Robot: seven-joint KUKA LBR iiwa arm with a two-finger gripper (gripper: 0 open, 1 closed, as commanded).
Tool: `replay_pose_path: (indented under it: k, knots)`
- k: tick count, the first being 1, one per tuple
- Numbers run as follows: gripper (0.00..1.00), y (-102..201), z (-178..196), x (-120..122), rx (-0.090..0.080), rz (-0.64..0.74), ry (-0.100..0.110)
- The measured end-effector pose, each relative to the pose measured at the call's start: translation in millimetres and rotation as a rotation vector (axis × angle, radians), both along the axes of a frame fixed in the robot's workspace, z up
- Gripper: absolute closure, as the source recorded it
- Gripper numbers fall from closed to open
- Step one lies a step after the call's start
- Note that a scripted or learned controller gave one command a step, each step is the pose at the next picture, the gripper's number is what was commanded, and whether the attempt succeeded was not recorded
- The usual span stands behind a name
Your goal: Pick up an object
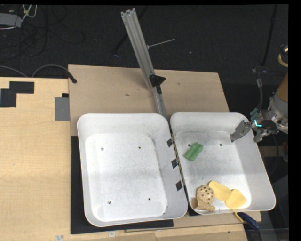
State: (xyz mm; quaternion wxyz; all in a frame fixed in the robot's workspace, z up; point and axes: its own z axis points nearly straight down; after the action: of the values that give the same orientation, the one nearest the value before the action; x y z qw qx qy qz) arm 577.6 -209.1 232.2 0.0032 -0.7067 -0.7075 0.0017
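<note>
Gripper (248,132) at the right bin's (263,174) far right rim, fingers spread, grasping nothing. Green object (193,151) lies inside that bin, near its left wall.

Wooden desk (33,155), tan board (188,92) under two white bins, slanted metal rail (141,52), cables (42,33) on dark floor.

Robotics lab: plywood bench (197,89), aluminium mast (141,52), loose cables (28,14).

Two bins sit side by side mid-frame; the right bin (244,162) holds a block (193,151) centrally and two objects (220,195) at its lower edge.
</note>
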Motion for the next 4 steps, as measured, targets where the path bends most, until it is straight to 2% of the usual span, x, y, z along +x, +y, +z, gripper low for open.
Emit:
replay_pose_path:
  k: [1,2,3,4]
  knots:
    - [0.00,0.0,2.3,0.9,-0.001,0.002,-0.004]
    - [0.00,0.7,-62.0,2.1,0.001,-0.001,0.002]
    - [0.00,-1.6,-111.4,9.8,0.000,-0.002,0.000]
    - [0.00,-0.7,-141.9,9.9,-0.002,-0.003,-0.004]
